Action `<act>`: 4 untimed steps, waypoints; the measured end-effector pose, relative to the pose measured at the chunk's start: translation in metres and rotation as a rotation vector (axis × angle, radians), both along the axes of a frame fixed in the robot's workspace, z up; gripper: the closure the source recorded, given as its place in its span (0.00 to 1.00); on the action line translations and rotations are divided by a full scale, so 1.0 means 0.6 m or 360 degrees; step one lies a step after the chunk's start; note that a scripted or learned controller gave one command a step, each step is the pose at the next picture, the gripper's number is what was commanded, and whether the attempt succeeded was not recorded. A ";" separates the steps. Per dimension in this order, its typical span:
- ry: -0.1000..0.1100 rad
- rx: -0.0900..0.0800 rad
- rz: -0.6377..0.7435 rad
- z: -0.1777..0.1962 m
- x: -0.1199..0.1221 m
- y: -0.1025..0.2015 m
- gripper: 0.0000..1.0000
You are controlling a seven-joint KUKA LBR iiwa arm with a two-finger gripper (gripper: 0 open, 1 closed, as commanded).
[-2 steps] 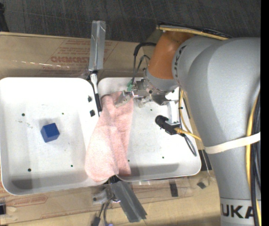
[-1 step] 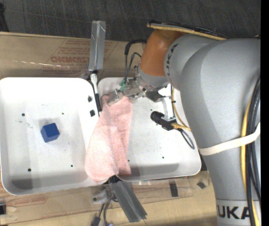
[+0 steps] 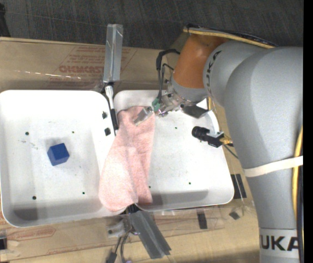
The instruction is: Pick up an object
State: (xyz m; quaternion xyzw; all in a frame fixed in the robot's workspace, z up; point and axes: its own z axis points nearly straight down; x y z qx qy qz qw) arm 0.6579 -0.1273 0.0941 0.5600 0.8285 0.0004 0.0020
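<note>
The gripper (image 3: 148,113) grips the top edge of the pink cloth (image 3: 127,160), its fingers closed on a fold. The cloth drapes over the divider between the bins. Arm bulk hides the right bin's (image 3: 192,171) far corner. A blue cube (image 3: 58,153) sits in the roomy left bin (image 3: 19,125).

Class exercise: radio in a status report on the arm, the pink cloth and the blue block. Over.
Gripper low at top end of pink cloth, grasp unconfirmed. Cloth draped over ridge between two white bins. Small blue block apart in left bin. Nothing blocking.
</note>
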 end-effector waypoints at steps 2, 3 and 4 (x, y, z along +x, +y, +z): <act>0.0004 -0.0001 0.0449 0.182 -0.001 0.051 0.00; 0.0011 0.0002 0.0582 0.004 -0.016 0.013 0.00; 0.0015 0.0004 0.0099 -0.005 -0.065 0.038 0.00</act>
